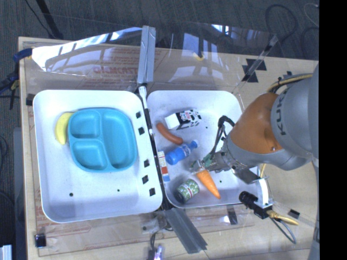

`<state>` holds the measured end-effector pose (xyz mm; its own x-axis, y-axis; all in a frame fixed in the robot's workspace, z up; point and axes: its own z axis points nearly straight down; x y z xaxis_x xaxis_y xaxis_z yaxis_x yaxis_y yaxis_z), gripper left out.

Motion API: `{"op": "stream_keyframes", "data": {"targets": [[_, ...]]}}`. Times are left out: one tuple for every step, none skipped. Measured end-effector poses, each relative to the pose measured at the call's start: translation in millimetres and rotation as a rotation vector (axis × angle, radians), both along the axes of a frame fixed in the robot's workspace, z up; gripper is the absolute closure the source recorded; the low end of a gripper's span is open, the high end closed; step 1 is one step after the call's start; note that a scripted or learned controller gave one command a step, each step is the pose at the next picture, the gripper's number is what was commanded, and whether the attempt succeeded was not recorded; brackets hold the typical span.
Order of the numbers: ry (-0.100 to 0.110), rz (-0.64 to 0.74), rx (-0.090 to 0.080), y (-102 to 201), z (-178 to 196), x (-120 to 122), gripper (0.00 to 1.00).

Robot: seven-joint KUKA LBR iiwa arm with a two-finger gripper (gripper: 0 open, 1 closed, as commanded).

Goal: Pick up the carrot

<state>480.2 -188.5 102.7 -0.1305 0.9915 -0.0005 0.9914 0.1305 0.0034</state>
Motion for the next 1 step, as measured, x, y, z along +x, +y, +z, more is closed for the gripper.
{"op": "stream_keyframes", "data": {"targets": [[0.005,-0.448,0.002,68.4,106.1,-2.6,1.00]]}}
